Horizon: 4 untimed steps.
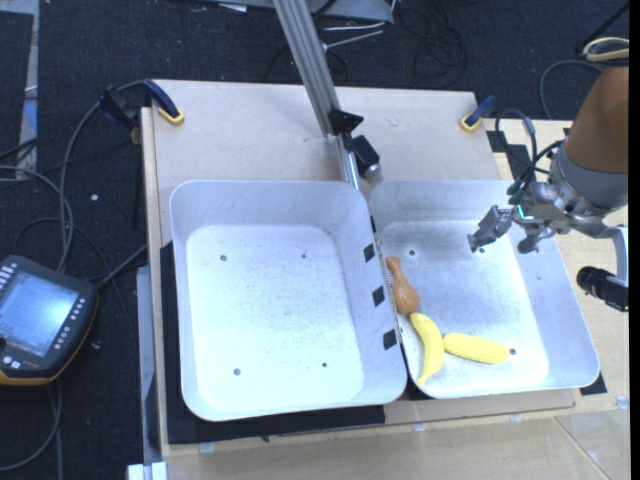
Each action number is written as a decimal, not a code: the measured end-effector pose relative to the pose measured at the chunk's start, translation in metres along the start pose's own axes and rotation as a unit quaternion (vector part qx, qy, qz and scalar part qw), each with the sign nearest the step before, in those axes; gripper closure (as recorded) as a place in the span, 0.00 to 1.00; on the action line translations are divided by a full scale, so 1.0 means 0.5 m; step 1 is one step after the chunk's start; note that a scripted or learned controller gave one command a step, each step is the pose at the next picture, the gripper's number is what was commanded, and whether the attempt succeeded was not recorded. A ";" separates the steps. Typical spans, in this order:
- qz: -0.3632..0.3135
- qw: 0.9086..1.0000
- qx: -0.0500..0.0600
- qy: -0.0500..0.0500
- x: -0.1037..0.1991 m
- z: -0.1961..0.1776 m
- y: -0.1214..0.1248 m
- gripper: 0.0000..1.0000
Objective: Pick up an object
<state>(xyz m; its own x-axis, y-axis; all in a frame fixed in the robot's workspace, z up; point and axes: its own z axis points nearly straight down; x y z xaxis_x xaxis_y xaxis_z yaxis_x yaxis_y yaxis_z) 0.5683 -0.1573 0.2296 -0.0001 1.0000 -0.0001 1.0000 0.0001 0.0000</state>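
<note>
The arm (pixel 600 138) reaches in from the right, gripper (pixel 507 231) tilted down-left, fingers seemingly spread.

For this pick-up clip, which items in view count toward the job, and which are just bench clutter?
Part of the job:
- gripper, above the right bin
- brown drumstick-shaped toy in the right bin
- two yellow bananas in the right bin

Just lying about:
- left bin
- handheld control pendant on the floor
- yellow-tipped clamps at the bench corners
- floor cables

grey arm (pixel 590 173) with orange band, black cables, dark metal end effector (pixel 505 230)
</note>
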 end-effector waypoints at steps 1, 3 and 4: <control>0.000 1.000 0.000 0.000 0.000 0.000 0.000 0.00; 0.000 1.000 0.002 0.000 -0.019 0.181 0.001 0.00; 0.000 1.000 0.002 0.000 -0.018 0.272 -0.001 0.00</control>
<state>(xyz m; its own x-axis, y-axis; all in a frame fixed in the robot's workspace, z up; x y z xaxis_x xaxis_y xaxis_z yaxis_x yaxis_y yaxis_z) 0.5679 -0.1665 0.0935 0.0000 1.0000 0.0007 1.0000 0.0000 -0.0035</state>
